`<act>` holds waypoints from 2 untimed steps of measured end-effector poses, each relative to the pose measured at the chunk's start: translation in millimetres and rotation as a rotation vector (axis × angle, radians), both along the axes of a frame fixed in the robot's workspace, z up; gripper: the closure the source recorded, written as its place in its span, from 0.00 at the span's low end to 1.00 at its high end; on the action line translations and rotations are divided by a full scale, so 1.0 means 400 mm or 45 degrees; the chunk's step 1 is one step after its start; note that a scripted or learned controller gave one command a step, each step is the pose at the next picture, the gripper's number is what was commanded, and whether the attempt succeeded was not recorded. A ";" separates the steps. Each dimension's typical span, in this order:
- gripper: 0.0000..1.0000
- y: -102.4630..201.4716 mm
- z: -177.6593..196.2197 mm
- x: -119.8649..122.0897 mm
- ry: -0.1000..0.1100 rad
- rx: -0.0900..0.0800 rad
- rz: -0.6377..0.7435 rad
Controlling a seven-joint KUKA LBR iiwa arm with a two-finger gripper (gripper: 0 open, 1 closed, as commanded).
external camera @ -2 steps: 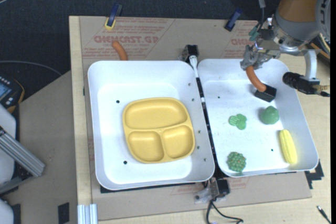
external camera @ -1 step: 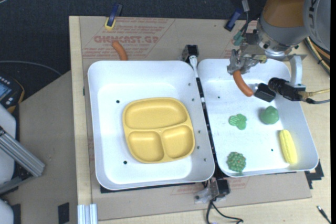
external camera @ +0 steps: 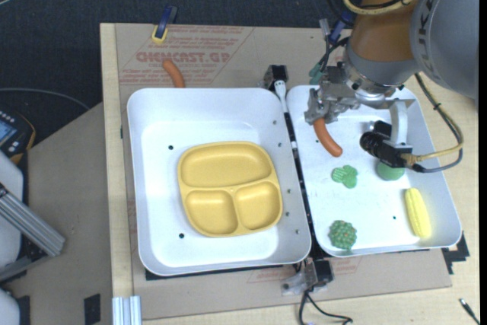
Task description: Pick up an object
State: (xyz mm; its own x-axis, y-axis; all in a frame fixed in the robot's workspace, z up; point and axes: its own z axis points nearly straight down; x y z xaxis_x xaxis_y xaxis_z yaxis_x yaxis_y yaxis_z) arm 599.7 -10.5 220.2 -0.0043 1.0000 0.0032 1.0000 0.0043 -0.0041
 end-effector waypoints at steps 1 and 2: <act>1.00 0.083 0.006 -0.069 0.000 -0.001 -0.001; 1.00 0.110 0.037 -0.066 -0.009 -0.003 -0.003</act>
State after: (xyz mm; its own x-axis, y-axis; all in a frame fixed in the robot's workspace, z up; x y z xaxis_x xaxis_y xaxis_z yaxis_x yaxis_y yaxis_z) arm 573.1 33.4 235.1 -0.0021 1.0000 0.0006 1.0000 0.0021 0.0032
